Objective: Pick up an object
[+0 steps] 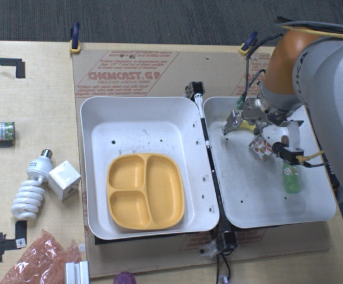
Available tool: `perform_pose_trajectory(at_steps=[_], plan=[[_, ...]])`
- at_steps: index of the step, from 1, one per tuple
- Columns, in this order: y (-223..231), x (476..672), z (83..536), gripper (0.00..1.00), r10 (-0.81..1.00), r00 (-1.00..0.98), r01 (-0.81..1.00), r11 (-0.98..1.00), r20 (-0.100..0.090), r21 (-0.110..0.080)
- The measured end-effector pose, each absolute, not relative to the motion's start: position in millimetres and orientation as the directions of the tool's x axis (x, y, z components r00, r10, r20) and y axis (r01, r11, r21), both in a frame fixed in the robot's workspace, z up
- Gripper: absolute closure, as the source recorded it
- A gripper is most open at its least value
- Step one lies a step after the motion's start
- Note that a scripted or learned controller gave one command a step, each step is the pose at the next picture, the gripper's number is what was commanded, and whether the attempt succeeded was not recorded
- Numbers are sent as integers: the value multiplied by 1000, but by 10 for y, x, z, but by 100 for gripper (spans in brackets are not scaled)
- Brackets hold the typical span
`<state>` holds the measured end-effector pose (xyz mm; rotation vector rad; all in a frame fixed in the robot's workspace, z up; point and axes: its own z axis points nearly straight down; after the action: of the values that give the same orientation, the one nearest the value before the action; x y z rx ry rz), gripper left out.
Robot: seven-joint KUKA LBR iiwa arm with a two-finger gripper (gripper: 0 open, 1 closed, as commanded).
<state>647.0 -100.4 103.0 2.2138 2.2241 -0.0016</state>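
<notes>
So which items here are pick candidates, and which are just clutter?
Job:
gripper
crumpled packet, right bin
green bottle, right bin
yellow divided tray, left bin

Lying about:
spiral bulb
white cube
green can
pink mesh bag

We count two white bins (94, 158), one yellow divided plate (146, 190), one green bottle (291, 178), and one spiral bulb (31, 193).

A tray (146, 191) lies in the left bin (94, 158), a bottle (291, 178) in the right bin (248, 209).

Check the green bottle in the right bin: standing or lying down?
Lying down. The green plastic bottle rests lengthwise on the floor of the right white bin, just below the arm's hand.
</notes>
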Motion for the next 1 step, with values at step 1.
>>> perform_pose_trajectory(at_steps=[1], plan=[[-1272,5934,923,0,1000,0,1000,0,-1,0]])
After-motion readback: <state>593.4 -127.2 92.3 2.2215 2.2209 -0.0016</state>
